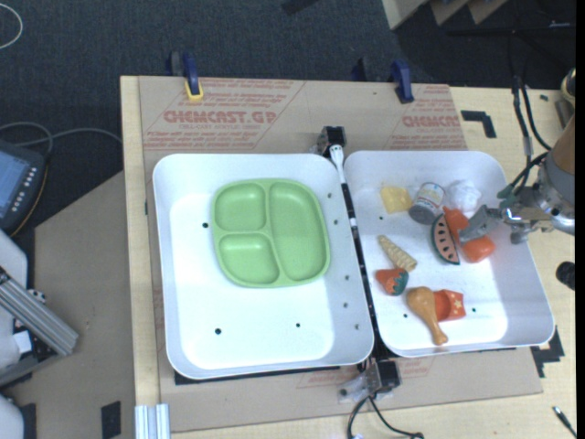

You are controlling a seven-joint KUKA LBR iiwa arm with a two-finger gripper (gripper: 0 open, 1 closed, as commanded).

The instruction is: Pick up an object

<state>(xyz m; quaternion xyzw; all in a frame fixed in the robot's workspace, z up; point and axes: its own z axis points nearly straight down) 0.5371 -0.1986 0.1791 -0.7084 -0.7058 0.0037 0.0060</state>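
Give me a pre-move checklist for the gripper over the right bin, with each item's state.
1. Gripper over the right white bin: ok.
2. Target beneath it: orange round toy beside the red watermelon slice, crowded: not ok.
3. Finger opening: cannot tell.
4. Anything held: cannot tell.
5. Green divided plate in the left white bin, out of the way: ok.

Green divided plate (271, 232); white bins (183, 327); red watermelon slice (447, 236); yellow cheese (395, 198).
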